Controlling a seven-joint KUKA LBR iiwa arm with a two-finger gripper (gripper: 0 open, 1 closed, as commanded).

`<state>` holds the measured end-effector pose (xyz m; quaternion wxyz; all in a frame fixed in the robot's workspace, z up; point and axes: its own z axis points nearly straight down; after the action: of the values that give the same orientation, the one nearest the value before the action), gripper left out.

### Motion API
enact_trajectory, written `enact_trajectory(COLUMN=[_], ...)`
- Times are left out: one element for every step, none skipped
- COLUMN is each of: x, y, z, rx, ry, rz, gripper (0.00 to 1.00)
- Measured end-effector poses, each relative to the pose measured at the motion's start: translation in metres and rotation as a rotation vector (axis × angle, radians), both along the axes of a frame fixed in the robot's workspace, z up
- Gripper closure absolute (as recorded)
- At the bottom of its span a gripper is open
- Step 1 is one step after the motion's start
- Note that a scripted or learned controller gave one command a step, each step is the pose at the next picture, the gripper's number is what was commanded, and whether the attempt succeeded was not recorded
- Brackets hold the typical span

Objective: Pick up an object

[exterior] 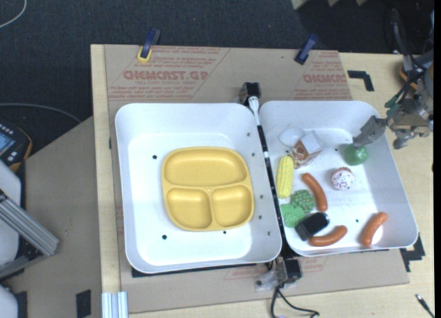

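**Inspector:** Presently, the gripper sits at the right bin's far-right side, reaching in from the right edge. Its grey finger slants down toward a small green object near the upper right of the bin. Finger spacing — I cannot tell; one grey finger is visible and the rest is lost against the wrist hardware.

**Assessor:** Is anything held?

**Inspector:** Nothing is seen between the fingers. The green object lies just below the fingertip, touching or nearly so — the view does not settle which.

**Assessor:** Describe the object.

**Inspector:** Small, rounded, green, low-lying, with a paler rim. It stands apart from its neighbours: a white speckled ball lies near, down and to the left, and a white and brown packet sits further left. Sausages, a corn cob and a green leafy toy crowd the bin's left and lower parts. The left bin holds a yellow divided tray.

**Assessor:** Recommendation for the step?

**Inspector:** In my judgement, centre the fingers over the green object before closing, since an off-centre squeeze on a rounded piece may push it aside. Descend close to the bin floor, close gently, then lift straight up. Clearance around it looks adequate.
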<state>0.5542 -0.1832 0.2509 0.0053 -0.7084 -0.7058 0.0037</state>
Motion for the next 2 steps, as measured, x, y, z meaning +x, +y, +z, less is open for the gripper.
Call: enact_trajectory(x=[0.002,-0.002], y=[0.001,-0.007], z=[0.007,-0.040], rx=[-0.003,0.000], ry=[-0.013,-0.007], rz=[0.004,0.002], gripper=[0.00,0.00])
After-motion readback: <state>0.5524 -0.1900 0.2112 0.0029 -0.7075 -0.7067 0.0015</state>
